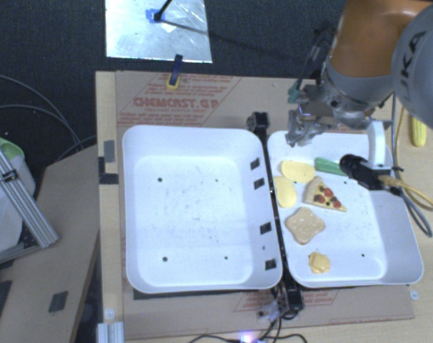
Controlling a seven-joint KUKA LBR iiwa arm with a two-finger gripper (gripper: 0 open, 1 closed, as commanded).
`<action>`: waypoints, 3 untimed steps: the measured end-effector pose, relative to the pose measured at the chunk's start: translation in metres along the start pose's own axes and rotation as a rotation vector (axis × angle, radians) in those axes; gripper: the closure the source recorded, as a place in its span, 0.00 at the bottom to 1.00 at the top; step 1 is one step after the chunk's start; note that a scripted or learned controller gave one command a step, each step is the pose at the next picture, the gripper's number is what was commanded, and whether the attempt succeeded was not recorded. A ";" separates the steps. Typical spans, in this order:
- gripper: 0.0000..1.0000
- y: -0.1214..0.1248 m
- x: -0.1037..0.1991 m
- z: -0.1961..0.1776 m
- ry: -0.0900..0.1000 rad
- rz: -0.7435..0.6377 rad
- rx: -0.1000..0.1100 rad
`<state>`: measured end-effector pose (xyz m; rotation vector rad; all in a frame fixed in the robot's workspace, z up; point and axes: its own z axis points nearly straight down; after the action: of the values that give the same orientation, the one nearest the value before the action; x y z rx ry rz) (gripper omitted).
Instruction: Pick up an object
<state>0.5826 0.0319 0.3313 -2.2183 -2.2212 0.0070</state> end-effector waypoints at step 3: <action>1.00 -0.010 0.085 -0.113 0.007 -0.005 -0.026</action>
<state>0.5726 0.1173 0.4441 -2.2221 -2.2363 -0.0302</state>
